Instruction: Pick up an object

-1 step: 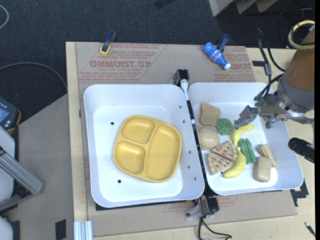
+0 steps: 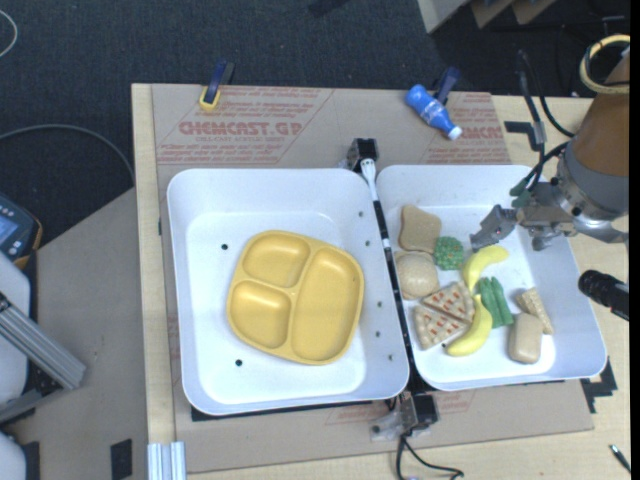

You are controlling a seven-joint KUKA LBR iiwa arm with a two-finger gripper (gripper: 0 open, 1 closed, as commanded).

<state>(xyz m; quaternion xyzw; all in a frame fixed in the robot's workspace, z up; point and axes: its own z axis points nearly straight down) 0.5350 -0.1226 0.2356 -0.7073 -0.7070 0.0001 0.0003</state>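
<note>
One gripper (image 2: 522, 225) hovers spread over the right bin (image 2: 590, 338), holding nothing.

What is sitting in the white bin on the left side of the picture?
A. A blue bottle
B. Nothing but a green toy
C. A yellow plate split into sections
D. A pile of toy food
C. The left bin holds a yellow divided plate with three sections, while the toy food, such as the banana and the broccoli, lies in the right bin, and the blue bottle lies on the board behind the bins.
</note>
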